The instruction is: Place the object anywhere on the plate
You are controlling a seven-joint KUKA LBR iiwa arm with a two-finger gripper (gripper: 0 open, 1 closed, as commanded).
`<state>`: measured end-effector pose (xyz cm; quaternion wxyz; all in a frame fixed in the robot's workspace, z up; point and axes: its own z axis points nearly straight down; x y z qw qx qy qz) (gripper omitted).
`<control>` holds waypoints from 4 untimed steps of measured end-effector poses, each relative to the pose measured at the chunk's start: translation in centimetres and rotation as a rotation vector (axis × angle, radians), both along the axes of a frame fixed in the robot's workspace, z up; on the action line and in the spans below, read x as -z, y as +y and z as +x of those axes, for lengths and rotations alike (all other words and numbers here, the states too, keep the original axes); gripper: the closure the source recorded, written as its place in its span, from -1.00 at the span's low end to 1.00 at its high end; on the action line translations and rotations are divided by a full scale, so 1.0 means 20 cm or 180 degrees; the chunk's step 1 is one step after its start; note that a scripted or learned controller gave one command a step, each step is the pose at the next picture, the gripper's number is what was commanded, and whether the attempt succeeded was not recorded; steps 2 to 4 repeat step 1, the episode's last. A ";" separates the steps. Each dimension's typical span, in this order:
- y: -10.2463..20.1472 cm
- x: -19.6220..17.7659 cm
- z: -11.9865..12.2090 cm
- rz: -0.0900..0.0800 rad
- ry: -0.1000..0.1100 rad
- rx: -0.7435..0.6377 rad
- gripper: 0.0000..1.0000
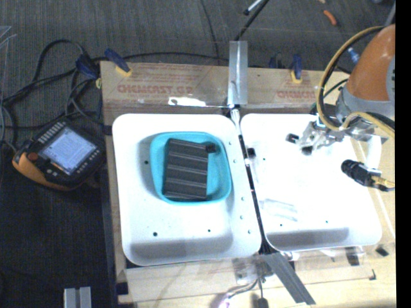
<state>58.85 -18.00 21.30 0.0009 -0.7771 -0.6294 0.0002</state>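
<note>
Red printed lettering runs along the brown cardboard strip at the far side of the bench, behind the left bin; it is too blurred to read with certainty. A similar red fragment marks the far-right cardboard, equally illegible.

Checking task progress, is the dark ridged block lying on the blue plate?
Yes, the dark ridged block lies on the blue plate in the left bin.

We count two white bins on the tabletop: the left bin and the right bin. We see one blue plate in the left bin, with one dark ribbed object on it. Three clamps sit along the 12 o'clock edge. One handheld pendant lies at 9 o'clock.
</note>
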 end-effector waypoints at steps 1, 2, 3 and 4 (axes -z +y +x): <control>0.00 0.00 0.00 0.0000 0.0000 0.0000 -1.00; 0.00 0.00 0.00 0.0000 0.0000 0.0000 -1.00; 0.00 0.00 0.00 0.0000 0.0000 0.0000 -1.00; 0.00 0.00 0.00 0.0000 0.0000 0.0000 -1.00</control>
